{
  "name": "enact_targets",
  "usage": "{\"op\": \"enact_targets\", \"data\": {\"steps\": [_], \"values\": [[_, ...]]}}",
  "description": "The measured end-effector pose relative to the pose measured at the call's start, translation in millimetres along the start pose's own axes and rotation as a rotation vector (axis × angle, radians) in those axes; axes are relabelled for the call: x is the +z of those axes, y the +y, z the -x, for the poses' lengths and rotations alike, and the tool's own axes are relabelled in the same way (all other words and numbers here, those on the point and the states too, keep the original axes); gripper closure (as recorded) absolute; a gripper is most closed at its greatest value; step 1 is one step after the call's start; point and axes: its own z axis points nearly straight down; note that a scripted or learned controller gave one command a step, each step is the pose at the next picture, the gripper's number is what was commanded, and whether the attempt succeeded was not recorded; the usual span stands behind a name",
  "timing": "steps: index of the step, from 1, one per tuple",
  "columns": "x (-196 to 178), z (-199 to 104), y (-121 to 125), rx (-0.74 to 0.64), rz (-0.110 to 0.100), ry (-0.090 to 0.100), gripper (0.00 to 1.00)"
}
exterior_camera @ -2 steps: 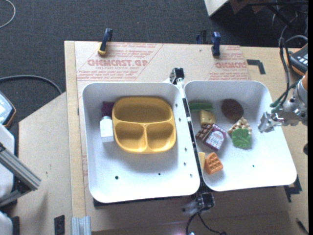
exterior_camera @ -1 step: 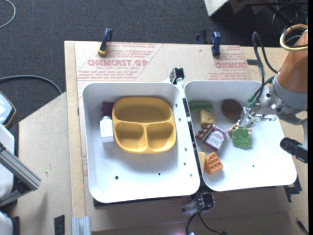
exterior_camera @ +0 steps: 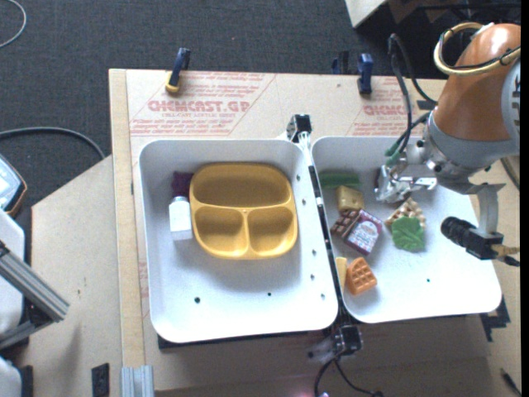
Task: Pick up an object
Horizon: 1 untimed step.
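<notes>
- The gripper [exterior_camera: 397, 184] is hanging low over the far middle of the right bin [exterior_camera: 430, 300], with the arm reaching in from the right. Cannot tell whether the jaws are apart or together at this angle. Nothing is showing between them.
- The closest candidates are lying just near of it: a tan cracker-like piece [exterior_camera: 407, 213] touching a green leafy piece [exterior_camera: 408, 234].
- Left of the gripper, a yellow block [exterior_camera: 350, 198] and a green strip [exterior_camera: 339, 179] are lying by the bin's left wall.
- A brown-and-pink packet [exterior_camera: 362, 232] is resting just near of the block, and an orange waffle piece [exterior_camera: 360, 276] is sitting nearer again.
- The left bin [exterior_camera: 157, 222] is holding a yellow divided plate [exterior_camera: 244, 213] with a small white bottle [exterior_camera: 179, 217] at its left. Both are well apart from the gripper, so probably not the target.
- Judging the step as lining up over a piece; no grasp made yet.
- Doing it well: committing to one piece, centring the jaws over it and spanning its narrow side.
- The tan and green pieces are touching, so closing on their seam is risking both or neither.
- The flat pieces are lying low, so the jaws probably need to reach the bin floor before closing. The yellow block is looking chunkier and likely easier.
- Then lifting straight up, staying off the wall between the bins.
</notes>
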Motion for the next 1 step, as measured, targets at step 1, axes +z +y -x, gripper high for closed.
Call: {"op": "enact_targets", "data": {"steps": [1], "values": [[4.1,-60.7,16.0,0.0,-0.001,0.0,1.0]]}}
